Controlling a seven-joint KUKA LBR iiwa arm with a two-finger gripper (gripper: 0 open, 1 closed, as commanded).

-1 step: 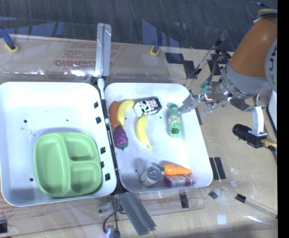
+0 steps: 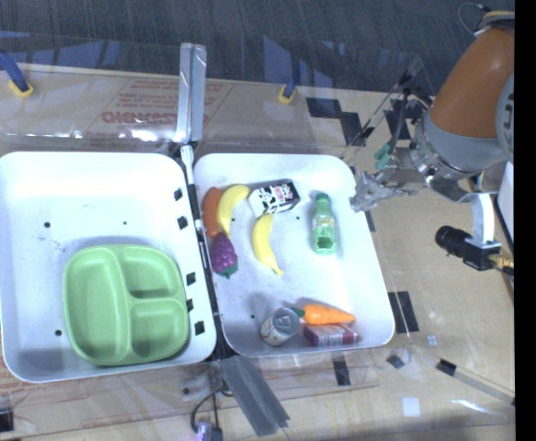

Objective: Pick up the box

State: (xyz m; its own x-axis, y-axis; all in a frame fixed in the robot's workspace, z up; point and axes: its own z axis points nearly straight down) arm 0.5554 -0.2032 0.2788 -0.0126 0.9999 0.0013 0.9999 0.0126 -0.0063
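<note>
A small black-and-white box (image 2: 275, 196) lies near the back of the right bin (image 2: 375, 274), between a banana and a green bottle. A flat red box (image 2: 331, 336) lies at the bin's front edge, under a carrot. My gripper (image 2: 365, 196) hangs over the right bin's far right rim, about a hand's width to the right of the black-and-white box and beyond the bottle. Nothing shows in its grasp. The grey arm with its orange band (image 2: 474, 72) reaches in from the upper right.
The right bin also holds a banana (image 2: 266, 237), an orange vegetable (image 2: 210, 211), purple grapes (image 2: 223, 255), a green bottle (image 2: 323, 223), a can (image 2: 279, 326) and a carrot (image 2: 326, 315). A green divided plate (image 2: 125, 303) lies in the left bin (image 2: 28, 191).
</note>
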